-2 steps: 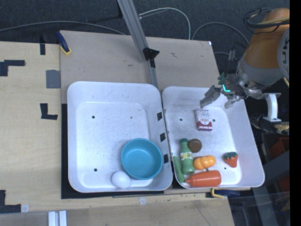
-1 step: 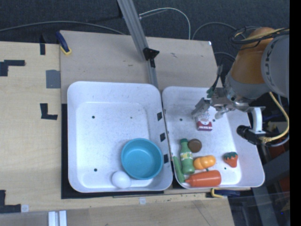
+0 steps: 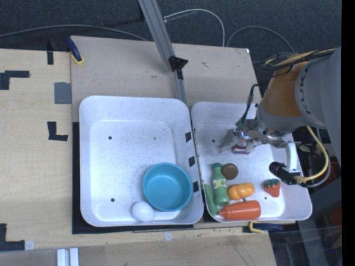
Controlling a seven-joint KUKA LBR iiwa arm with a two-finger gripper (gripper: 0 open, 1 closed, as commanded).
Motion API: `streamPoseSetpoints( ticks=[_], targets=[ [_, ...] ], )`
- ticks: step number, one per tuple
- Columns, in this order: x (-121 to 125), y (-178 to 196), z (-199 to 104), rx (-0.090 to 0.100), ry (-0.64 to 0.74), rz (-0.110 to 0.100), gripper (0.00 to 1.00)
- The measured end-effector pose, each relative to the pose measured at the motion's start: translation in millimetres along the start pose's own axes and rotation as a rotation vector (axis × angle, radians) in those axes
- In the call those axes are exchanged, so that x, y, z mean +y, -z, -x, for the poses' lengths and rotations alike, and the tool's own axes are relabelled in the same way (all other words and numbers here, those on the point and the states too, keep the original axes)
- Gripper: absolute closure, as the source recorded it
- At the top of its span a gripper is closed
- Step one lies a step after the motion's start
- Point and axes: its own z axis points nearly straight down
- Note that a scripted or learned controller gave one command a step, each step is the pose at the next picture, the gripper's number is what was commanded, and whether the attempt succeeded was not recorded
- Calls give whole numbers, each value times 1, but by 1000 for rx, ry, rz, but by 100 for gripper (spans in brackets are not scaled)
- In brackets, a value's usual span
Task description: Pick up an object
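One fixed camera looks down on my counter (image 3: 127, 65) at a slant, far enough to take in both white bins (image 3: 91, 148); my arm (image 3: 299, 93) enters from its right

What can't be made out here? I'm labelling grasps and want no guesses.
- Gripper: too small and blurred to tell fingers open or shut, or holding anything.
- Right bin: its right wall is hidden by the arm.
- Green bottle: label too small to read.

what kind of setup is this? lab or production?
Most likely a research lab's grasping bench, not production: two white bins hold toy food such as a carrot and a blue bowl, tape marks dot the wooden bench, and loose cables trail behind.
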Motion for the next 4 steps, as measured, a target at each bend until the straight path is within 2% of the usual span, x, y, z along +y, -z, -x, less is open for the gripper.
streamPoseSetpoints(
  ticks=[1, 2, 3, 4],
  targets=[
    [5, -20, 3, -8, -1, 22, 0],
    [5, -9, 3, -8, 0, 25, 100],
    [7, 36, 10, -1, 0, 11, 100],
    [10, 79, 9, -1, 1, 11, 100]
  ],
)
